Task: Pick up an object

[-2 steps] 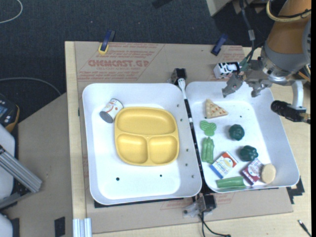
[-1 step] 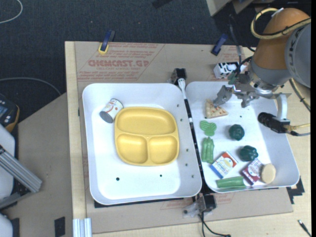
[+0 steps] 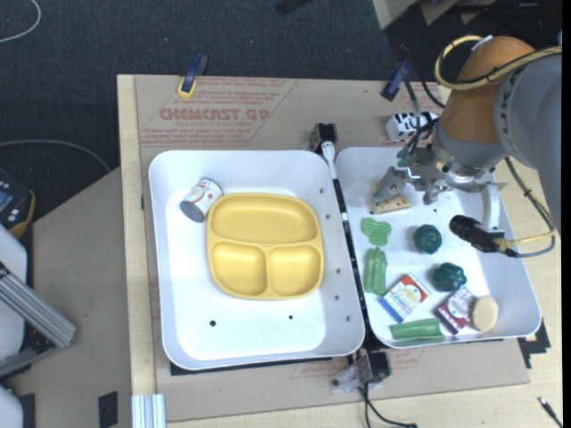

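Two white bins side by side on table (image 3: 134, 239). Left bin (image 3: 174, 319): yellow divided tray (image 3: 265, 243) at centre, small cup (image 3: 201, 199) lying tipped at its upper-left corner. Right bin (image 3: 522, 306): gripper (image 3: 403, 178) low over a tan wedge (image 3: 391, 204) at upper left; green items, a small box (image 3: 403, 297), a round biscuit (image 3: 484, 313) spread below.

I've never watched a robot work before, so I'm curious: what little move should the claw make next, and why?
Probably a short drop straight down. The claw hangs over the far left corner of the right bin, right at a tan wedge-shaped piece, with no other item crowding it. I can't tell from this view whether it already grips the wedge, so lowering a touch seems sensible.
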